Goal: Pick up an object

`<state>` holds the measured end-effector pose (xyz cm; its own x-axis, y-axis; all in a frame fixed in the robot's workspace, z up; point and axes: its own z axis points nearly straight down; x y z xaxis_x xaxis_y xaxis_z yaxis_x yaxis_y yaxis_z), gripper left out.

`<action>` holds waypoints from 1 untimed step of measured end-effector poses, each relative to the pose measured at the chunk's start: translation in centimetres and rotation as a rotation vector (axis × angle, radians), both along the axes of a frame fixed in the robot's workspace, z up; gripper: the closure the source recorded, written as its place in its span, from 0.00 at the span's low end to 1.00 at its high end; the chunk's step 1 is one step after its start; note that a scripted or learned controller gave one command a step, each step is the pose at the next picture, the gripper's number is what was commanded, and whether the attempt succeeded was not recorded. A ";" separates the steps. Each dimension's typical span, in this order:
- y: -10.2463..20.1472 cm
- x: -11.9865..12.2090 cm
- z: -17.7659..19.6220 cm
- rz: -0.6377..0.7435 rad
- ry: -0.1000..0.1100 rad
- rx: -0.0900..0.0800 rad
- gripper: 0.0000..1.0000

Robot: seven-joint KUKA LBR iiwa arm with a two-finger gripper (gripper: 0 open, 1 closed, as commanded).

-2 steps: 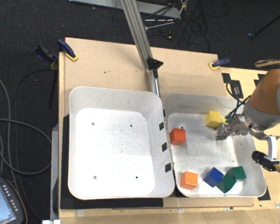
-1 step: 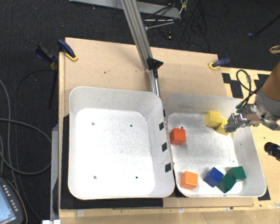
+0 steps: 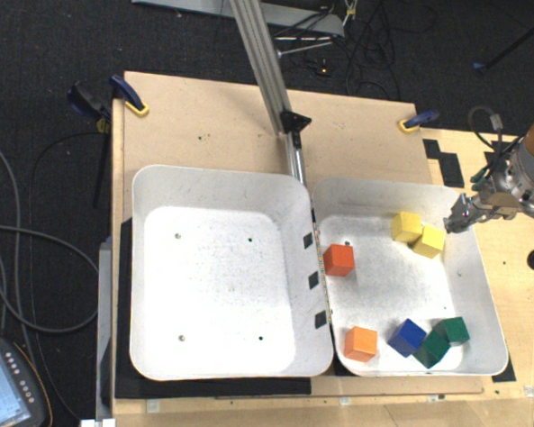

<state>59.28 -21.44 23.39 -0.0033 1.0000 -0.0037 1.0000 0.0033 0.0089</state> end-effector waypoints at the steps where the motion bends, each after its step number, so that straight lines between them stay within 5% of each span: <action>1: 0.0 0.1 0.1 -0.001 0.006 0.002 1.00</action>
